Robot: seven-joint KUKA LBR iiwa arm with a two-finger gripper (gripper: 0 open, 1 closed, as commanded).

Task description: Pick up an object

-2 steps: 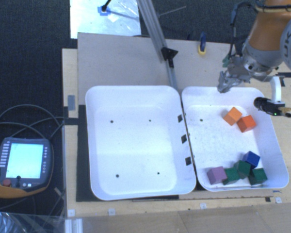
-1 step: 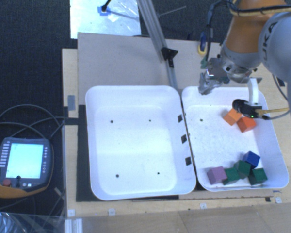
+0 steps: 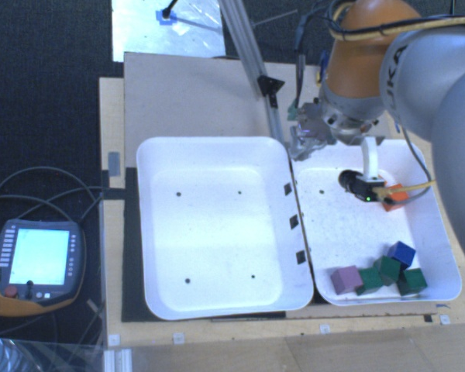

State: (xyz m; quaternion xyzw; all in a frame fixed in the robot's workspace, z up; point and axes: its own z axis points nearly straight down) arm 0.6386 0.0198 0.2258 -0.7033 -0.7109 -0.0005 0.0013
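Coloured blocks point(image 3: 387, 270) lie well apart from the jaws.

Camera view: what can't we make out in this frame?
Gripper: small and blurred in the camera view; whether it holds anything cannot be told.
Green blocks: packed together beside the blue block and pink block; their count is unclear.
Right bin: far right corner hidden by the arm.

Nearer the camera than the claw point(image 3: 301, 142), the bare floor of the right shallow white bin point(image 3: 333, 231) lies open; a cluster of small mauve, green and blue cubes point(image 3: 387, 270) crowds its corner, well apart from the claw; a slanted grey metal strut point(image 3: 244, 41) stands just beside the claw.
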